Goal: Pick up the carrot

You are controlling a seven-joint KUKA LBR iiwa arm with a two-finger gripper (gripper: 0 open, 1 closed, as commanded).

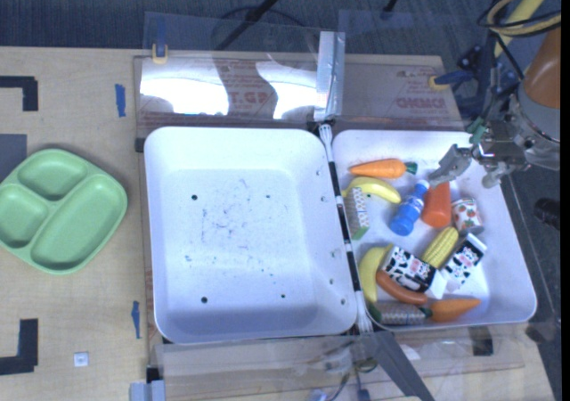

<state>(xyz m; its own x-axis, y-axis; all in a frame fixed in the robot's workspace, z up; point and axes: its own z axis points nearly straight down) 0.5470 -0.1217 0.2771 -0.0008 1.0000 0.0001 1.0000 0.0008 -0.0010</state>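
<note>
Carrot (378, 167) in rt bin (521, 252), top | end effector (469, 167) fingers spread, nr carrot, holding nothing

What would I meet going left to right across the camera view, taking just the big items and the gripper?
Green divided plate → left white bin → right white bin with the toy food, including the carrot → gripper at that bin's upper right.

An orange carrot (378, 167) with a green tip, a yellow banana (374, 190), a blue bottle (408, 212) and a black-and-white patched cow-print item (411, 270) are contained in the white right bin (521, 288).
</note>
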